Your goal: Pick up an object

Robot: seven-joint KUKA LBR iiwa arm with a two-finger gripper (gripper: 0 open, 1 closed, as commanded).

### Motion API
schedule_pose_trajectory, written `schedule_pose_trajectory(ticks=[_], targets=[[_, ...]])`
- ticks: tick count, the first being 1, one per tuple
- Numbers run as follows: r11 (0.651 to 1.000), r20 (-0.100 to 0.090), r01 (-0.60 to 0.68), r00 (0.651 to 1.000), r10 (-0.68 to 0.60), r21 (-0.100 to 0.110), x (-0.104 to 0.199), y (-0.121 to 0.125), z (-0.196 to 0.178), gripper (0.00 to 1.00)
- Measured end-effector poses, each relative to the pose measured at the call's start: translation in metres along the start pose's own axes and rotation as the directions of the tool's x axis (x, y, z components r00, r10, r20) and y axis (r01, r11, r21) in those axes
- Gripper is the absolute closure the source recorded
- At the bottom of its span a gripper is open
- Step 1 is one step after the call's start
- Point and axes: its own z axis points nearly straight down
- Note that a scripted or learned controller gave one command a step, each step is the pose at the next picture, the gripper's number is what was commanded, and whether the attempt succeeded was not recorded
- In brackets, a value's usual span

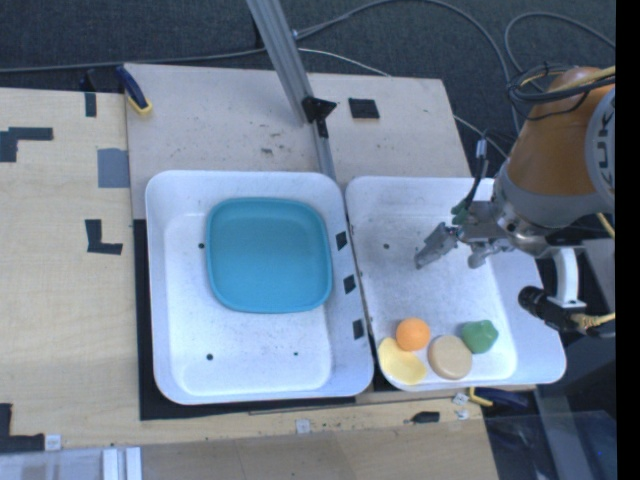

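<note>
The grey two-finger pincer (452, 251) hangs spread wide and holding nothing over the right shallow white bin (380, 208). The approach looks unfinished. Nearest target, a small orange ball (412, 334), lies near the bin's front edge; the pincer must descend there.

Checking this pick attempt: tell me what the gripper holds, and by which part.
Nothing is held. The gripper hangs over the right bin with open jaws and bare space between them; the orange ball and the other items lie at the bin's near edge.
</note>
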Motion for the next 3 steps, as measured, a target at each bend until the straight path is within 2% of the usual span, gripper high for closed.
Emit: schedule_pose_trajectory(ticks=[1,2,3], targets=[[1.0,0.0,-0.001,1.0,0.001,0.001,-0.005,-0.003,0.062,0.0],[1.0,0.0,0.001,1.0,-0.001,0.0,0.006,-0.001,0.113,0.0],[1.0,0.0,0.0,1.0,0.0,-0.004,0.005,0.0,0.101,1.0]])
